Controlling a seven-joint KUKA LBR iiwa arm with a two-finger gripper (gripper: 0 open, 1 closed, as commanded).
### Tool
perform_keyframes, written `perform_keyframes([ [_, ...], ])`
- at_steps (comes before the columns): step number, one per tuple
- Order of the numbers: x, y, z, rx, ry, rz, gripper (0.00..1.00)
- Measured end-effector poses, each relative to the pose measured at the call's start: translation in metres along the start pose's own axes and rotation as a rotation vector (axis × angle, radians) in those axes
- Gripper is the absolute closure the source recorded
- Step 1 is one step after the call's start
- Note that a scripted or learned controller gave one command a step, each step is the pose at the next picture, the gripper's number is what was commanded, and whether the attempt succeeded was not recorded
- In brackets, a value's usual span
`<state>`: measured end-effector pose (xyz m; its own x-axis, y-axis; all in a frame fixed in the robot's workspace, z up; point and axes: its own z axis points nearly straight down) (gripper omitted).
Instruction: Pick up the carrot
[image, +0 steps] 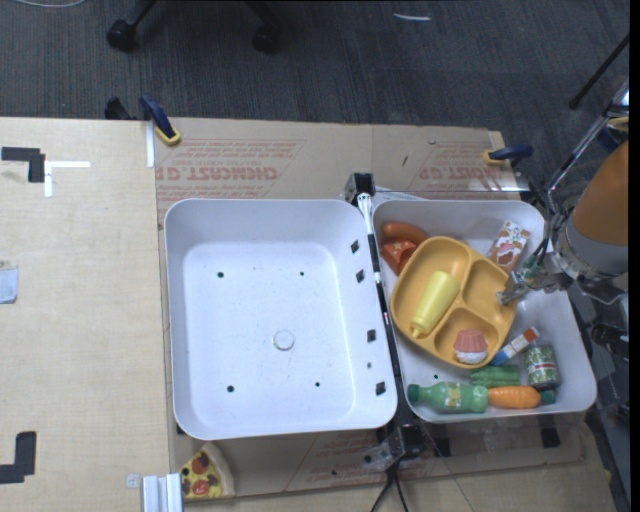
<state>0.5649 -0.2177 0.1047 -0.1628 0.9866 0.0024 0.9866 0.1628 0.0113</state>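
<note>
Right bin (585, 345): carrot (514, 397), green bottle (447, 398), yellow tray (452, 300).

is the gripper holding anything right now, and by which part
Nothing is held. The gripper sits at the right rim of the yellow divided plastic plate; the orange toy carrot lies untouched near the bin's front edge.

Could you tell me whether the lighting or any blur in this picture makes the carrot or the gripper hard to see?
In the camera view the light is even and soft, with faint shadows; the carrot reads sharp and bright orange near the right bin's front wall; the gripper looks small and slightly smeared over the yellow tray, so its fingers are hard to read.
</note>
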Motion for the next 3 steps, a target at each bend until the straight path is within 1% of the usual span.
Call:
perform_keyframes([
  [1, 0.001, 0.0, 0.0, 0.0, 0.001, -0.001, 0.0],
  [2, -0.005, 0.03, 0.012, 0.008, 0.002, -0.153, 0.0],
  [3, 0.005, -0.002, 0.011, 0.009, -0.002, -0.058, 0.0],
])
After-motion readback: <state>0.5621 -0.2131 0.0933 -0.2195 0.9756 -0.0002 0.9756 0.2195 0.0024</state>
